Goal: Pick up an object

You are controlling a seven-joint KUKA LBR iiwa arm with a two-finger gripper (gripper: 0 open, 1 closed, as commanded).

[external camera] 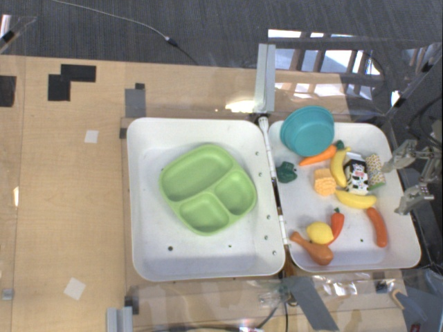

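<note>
The right bin [360, 252] holds several toy foods: a teal bowl [308, 130], a carrot [318, 158], two bananas [338, 169] [356, 200], a black-and-white cow figure [357, 176], an orange block [324, 182], a green broccoli piece [286, 173], a lemon [319, 232], a brown drumstick [312, 248], a red chili [336, 223] and a sausage [378, 227]. My gripper [405, 182] hangs over this bin's right rim. Its two metal fingers are spread open and hold nothing. The sausage and the lower banana lie just left of it.
A green divided plate [208, 189] lies in the left bin [159, 258]. A raised divider [273, 185] separates the two bins. A metal post [264, 78] stands behind them. Wooden bench surface extends to the left.
</note>
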